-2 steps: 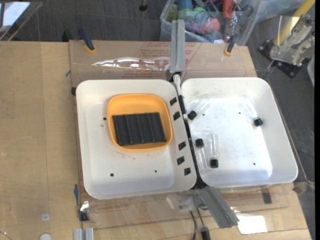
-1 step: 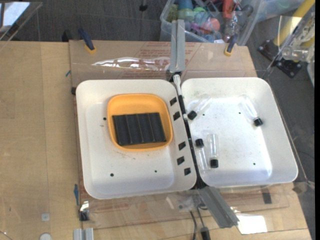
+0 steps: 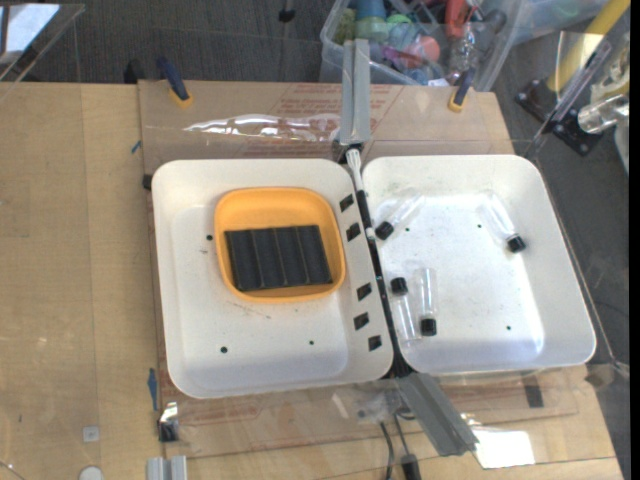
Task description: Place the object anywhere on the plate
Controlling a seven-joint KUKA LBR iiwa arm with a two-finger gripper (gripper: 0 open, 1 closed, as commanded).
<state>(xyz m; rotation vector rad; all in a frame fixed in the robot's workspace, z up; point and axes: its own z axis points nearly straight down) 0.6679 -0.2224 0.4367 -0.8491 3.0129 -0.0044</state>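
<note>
Fingers' state, apart or together, cannot be told from the camera view. A black, ribbed, rectangular slab [image 3: 278,256] is seen lying flat inside the orange, rounded-square plastic plate [image 3: 232,211]; its long side runs from 9 to 3 o'clock, and the plate's rim is left showing all round it. The plate is set in the shallow white left bin [image 3: 200,358], slightly towards 12 o'clock of that bin's middle.

Touching it on the 3 o'clock side is the shallow white right bin [image 3: 545,333]. A row of small black tabs [image 3: 362,290] is seen along the seam between the two. In the right bin, a clear plastic tube with a black cap [image 3: 426,306] lies near the seam, towards 6 o'clock. A small black piece [image 3: 515,242] rests well apart from it, towards 3 o'clock, and another small black piece [image 3: 383,231] sits just beside the seam.

Both bins are carried on a brown cardboard sheet [image 3: 250,103] laid over the light wooden desk [image 3: 70,268]. Beyond the desk, at 1 o'clock, a clear plastic tub of coloured toys [image 3: 430,18] is seen.
</note>
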